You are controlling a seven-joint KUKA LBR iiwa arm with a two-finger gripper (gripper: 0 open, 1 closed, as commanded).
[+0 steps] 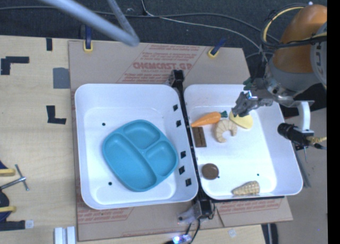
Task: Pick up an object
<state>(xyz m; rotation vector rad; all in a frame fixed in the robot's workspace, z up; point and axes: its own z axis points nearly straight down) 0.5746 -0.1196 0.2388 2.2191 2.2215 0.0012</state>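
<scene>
Left white bin [85, 131]: one blue sectioned tray [139, 154], lying at a slant across the middle. Cardboard sheet [159, 65] beneath both bins, printed in red. Yellow clamps at the sheet's far edge, left [87, 45] and right [214, 51]. Black cables [175, 17] beyond.

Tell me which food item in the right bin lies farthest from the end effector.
The ridged tan piece at the right bin's near edge. The carrot, croissant and yellow piece cluster beside the end effector; it lies apart.
</scene>
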